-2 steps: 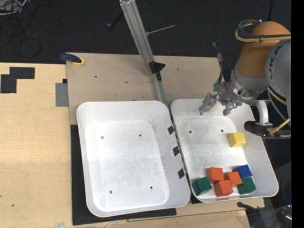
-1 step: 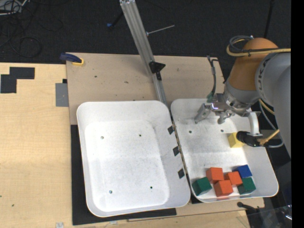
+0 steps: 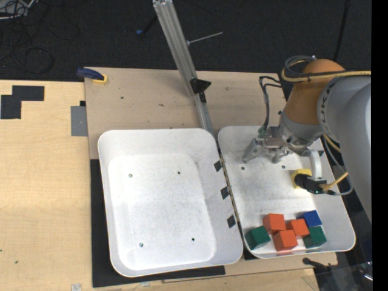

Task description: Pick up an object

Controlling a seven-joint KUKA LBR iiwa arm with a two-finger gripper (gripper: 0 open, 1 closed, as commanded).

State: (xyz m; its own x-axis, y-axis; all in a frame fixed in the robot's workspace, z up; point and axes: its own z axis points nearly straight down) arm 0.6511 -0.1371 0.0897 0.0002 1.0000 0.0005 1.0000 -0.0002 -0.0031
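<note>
Metal two-finger gripper [image 3: 262, 153] spread over smooth white right bin [image 3: 267, 187], with matte orange, green, blue blocks [image 3: 288, 230] clustered at five o'clock.

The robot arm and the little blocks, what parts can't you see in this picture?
- End effector, camera view: small and seen from above, so open or shut is unclear.
- Small coloured wooden cubes, camera view: huddled together in the right shallow white plastic bin, so hidden sides and any block underneath cannot be made out.
- Yellow part beside the wrist: too small to identify.
</note>
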